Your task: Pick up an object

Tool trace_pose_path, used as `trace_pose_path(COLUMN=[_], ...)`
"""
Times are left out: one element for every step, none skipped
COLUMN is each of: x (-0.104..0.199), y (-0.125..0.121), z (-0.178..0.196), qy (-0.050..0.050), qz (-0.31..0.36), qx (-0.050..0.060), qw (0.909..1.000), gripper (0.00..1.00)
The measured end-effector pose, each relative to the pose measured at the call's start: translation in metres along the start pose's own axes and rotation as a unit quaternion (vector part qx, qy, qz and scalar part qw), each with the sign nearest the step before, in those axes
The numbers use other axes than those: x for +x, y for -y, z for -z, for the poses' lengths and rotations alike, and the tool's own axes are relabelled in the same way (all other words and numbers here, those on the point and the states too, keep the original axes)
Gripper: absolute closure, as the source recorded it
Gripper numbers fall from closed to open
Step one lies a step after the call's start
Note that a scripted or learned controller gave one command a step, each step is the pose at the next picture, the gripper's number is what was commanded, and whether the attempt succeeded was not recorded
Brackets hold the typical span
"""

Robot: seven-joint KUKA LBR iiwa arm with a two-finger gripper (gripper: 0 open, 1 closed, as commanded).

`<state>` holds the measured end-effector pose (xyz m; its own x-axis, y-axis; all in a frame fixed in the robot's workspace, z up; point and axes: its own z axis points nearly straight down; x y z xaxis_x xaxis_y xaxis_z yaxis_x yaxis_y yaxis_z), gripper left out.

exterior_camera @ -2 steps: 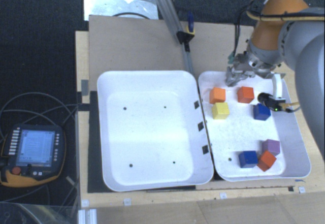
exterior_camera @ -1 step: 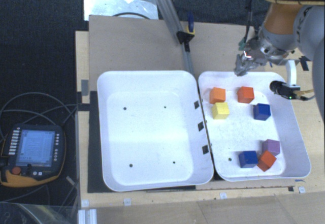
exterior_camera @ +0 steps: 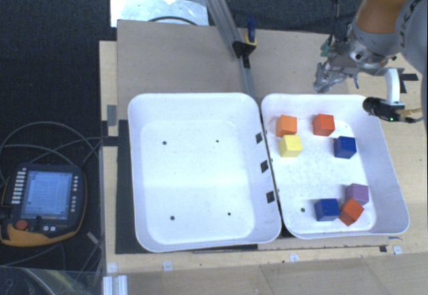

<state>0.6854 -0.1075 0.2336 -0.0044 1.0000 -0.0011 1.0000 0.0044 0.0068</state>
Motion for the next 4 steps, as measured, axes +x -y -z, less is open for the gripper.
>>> trace_pose_path(x=[0.044,0.100,0.143,0.191], y=[0.027,0.050,0.070,0.092], z=[0.006,0.013,0.001,0.010], qy=[-0.001,-0.002,-0.002,-0.002], qz=[0.002,0.003,0.002,0.003], qx=[0.003,0.003,0.004,0.004], qw=[1.0000,1.0000,1.0000,1.0000], gripper=[1.00,1.00,1.00,1.00])
